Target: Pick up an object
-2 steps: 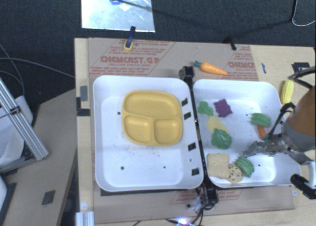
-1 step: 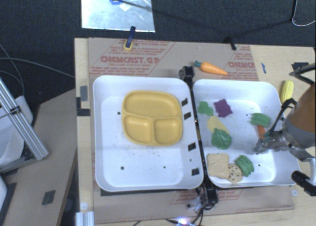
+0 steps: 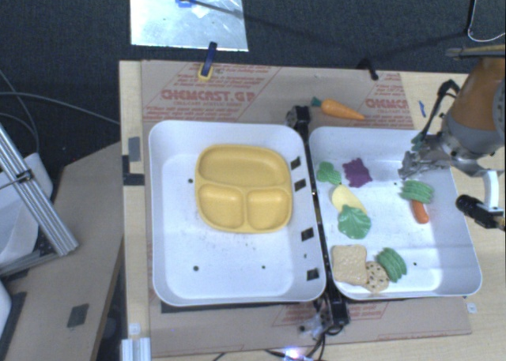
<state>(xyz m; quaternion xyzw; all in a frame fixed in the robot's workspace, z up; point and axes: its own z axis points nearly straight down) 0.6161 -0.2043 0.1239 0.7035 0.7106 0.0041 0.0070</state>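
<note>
Whether the hand (image 3: 411, 163) is spread is unclear; it hovers just above a green-topped carrot (image 3: 418, 199).

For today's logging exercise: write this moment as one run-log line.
hand: over right bin, far right | nearest: carrot | held: nothing seen | yellow tray: left bin

Bench (image 3: 261, 83) — two bins (image 3: 170, 217), carrot (image 3: 340, 109)
</note>
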